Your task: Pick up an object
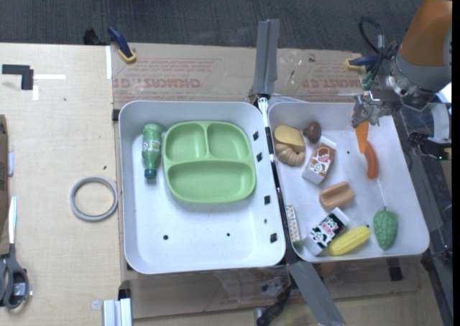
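Hanging over the far right corner of the right white bin [402, 174], my gripper [363, 118] pinches the top end of a slim orange toy carrot [367, 148], which dangles down and slants towards the bin floor. Near it in that bin lie a yellow cheese wedge [288, 136], a brown croissant [290, 154] and a small milk carton [320, 162]. A green divided plate [209, 161] and a green bottle [151, 148] sit in the left white bin [194, 238].
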`<action>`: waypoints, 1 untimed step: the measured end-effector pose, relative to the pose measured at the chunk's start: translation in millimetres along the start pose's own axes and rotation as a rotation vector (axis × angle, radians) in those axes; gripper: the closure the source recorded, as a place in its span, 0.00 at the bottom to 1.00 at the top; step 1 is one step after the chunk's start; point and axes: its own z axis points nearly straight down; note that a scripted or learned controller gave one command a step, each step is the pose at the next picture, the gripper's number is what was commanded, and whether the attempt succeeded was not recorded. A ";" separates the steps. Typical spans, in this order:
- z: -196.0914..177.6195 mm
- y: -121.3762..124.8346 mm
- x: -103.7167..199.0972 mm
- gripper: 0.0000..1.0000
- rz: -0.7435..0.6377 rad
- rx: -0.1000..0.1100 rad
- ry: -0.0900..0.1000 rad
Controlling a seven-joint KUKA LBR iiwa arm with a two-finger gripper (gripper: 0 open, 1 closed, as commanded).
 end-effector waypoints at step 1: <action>85.0 17.7 -52.0 0.00 -0.070 -0.016 -0.002</action>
